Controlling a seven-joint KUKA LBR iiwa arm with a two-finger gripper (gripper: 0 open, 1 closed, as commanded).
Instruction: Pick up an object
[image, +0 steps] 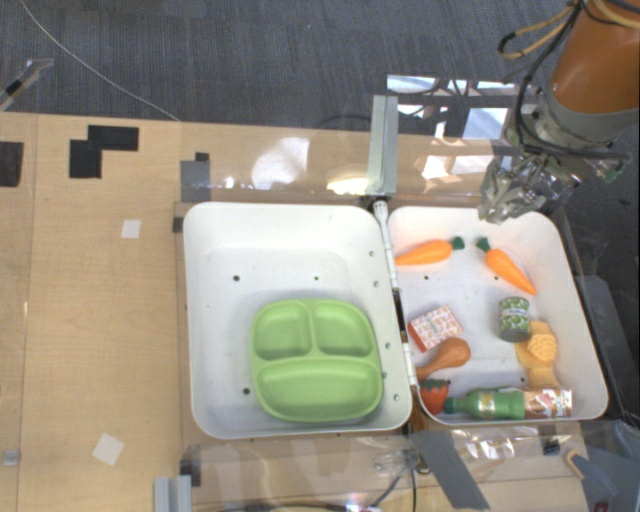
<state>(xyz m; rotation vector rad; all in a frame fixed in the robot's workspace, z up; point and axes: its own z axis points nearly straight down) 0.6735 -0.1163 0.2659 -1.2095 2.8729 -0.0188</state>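
Camera view from above the bench caught two shallow white bins side by side. Nearest the lens, along the right bin's (585, 300) front wall, a green bottle (505, 403) with a printed label lay on its side, its cap end beside a red piece (433, 397) in the front-left corner. Just behind those sat a brown drumstick (444, 355) and a small red-and-white box (435, 326), while a yellow corn cob (539, 350) stood against the right side with a small green-labelled can (514, 317) touching its far end. In the left bin (215, 300), a green sectioned plate (316, 358) rested flat toward the front. Farther back in the right bin, two orange carrots lay apart: one carrot (425, 252) near the left wall, pointing left, and a second carrot (509, 268) angled toward the right. At the far right corner the grey arm's gripper (512, 198) hung over the bin's back rim, well apart from every item; nothing was seen between its fingers, though whether they were apart or together could not be made out. An orange band (597, 55) showed above the wrist.
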